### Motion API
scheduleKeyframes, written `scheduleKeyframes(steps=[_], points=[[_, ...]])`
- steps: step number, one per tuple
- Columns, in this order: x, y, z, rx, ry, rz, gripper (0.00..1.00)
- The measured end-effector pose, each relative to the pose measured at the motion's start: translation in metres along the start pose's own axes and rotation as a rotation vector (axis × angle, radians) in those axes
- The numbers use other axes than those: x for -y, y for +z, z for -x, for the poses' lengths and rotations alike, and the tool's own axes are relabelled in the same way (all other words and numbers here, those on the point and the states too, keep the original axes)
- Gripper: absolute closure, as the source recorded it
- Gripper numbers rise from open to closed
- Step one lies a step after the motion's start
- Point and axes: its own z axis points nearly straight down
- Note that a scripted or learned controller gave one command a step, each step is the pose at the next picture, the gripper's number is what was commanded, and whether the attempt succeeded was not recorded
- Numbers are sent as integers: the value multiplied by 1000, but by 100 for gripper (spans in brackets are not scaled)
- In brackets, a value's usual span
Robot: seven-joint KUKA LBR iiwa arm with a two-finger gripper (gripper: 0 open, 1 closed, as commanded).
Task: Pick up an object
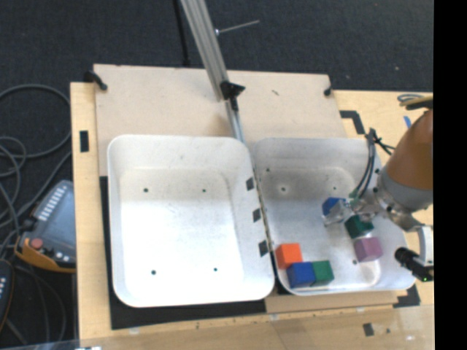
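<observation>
right bin [306, 159]: five or six small objects, all in its near/right half. orange cube [290, 253] near the bottom-left corner, blue cube [300, 274] just below it and touching or nearly so, green cube [322, 272] right beside the blue one, touching. purple block [367, 249] further right, apart from that cluster. dark green piece [358, 227] just above the purple block, right under the hand. blue object [333, 206] to the left of the hand, close to it; shape unclear.

left bin [182, 217]: white, speckled with grey scuffing, a few dark dots on the floor. the two bins sit side by side, rims touching along the middle, small black clips on that seam.

table [211, 93]: light wood board, bins sit on a paler panel with a black mat edge showing under the left bin. aluminium bar [204, 35] slants from top centre down to the seam between the bins. dark carpet floor behind. cables [22, 144] on the left, and a pendant controller with orange trim [47, 228] at the left edge.

hand [355, 216]: low inside the right bin, over the dark green piece, with the orange band [414, 152] on the arm above. cannot tell how wide it is or whether it grips anything; the tips blur into the green piece and the blue object.
</observation>
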Motion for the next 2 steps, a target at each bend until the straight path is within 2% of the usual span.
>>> scheduleKeyframes(steps=[1, 2], points=[[2, 0, -1, 1, 0, 4, 0], [0, -12, 1, 5, 2, 12, 100]])
